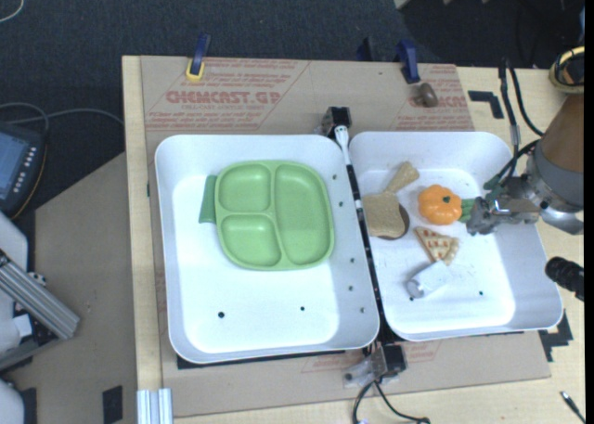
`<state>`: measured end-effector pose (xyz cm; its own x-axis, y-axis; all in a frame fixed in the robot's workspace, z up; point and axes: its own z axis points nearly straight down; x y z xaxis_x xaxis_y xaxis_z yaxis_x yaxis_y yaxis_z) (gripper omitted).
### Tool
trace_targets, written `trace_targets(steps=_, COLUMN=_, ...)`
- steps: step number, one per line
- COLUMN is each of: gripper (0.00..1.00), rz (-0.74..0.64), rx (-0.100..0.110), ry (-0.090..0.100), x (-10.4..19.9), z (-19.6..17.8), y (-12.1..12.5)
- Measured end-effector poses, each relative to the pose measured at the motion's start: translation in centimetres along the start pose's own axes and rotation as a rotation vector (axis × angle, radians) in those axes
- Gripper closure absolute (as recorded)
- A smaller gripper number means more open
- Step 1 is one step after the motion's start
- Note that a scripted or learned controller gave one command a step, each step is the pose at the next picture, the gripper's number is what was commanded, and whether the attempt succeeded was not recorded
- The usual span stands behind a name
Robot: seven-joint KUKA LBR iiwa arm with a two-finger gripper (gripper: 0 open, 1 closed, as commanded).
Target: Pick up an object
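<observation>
Orange pumpkin (439, 204) lies just left of end effector (480, 216), finger state unclear

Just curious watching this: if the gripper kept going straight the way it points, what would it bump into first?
Probably the small orange pumpkin, just left of the gripper in the right bin; height is hard to judge from this view.

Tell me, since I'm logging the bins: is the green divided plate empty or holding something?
Empty. The green divided plate in the left bin shows three bare compartments; the toy foods lie in the right bin.
</observation>
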<state>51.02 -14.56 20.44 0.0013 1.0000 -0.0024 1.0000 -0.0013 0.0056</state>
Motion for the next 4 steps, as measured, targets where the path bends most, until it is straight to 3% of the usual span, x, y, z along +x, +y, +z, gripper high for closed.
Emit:
trace_targets(steps=1, gripper=1.00, rz=-0.002, rx=0.000, ry=0.000, x=0.0, z=-2.2, y=0.1)
trace_targets(steps=3, gripper=1.00, rz=-0.007, rx=0.003, ry=0.003, x=11.7, z=-2.9, y=2.8)
trace_targets(steps=4, gripper=1.00, rz=-0.003, rx=0.010, ry=0.004, x=13.0, z=-1.1, y=2.1)
